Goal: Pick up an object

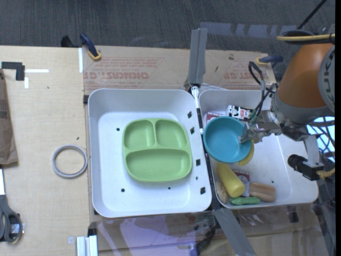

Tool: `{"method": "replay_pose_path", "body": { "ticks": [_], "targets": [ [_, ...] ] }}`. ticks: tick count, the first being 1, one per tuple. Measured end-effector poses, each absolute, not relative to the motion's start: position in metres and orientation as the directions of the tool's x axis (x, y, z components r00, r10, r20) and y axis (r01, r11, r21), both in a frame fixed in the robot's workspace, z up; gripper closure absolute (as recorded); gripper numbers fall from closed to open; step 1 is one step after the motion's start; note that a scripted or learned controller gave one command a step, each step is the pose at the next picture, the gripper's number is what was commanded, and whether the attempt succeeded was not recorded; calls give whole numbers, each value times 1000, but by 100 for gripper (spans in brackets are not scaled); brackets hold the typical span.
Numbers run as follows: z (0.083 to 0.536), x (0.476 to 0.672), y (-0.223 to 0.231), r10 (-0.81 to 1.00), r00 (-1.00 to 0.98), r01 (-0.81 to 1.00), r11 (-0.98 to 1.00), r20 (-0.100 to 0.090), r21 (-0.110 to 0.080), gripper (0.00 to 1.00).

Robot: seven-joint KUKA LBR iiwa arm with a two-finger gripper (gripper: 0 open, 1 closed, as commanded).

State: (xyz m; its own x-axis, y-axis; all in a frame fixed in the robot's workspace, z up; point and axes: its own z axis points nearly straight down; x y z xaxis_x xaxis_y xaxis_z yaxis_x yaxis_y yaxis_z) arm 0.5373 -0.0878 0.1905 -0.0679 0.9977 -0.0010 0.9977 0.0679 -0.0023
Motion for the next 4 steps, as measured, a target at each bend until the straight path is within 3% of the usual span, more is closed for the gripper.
{"method": "replay_pose_path", "body": {
  "ticks": [1,2,3,4],
  "targets": [
    [283,499,-117,997,-82,997,82,-2,-2,100],
    [262,500,-155,939,-344,939,344,0,-4,100],
    [284,546,-181,894,-447,894,447,-2,-2,100],
    [241,488,-197,773,-634,773,634,1,-1,100]
  ]
}}
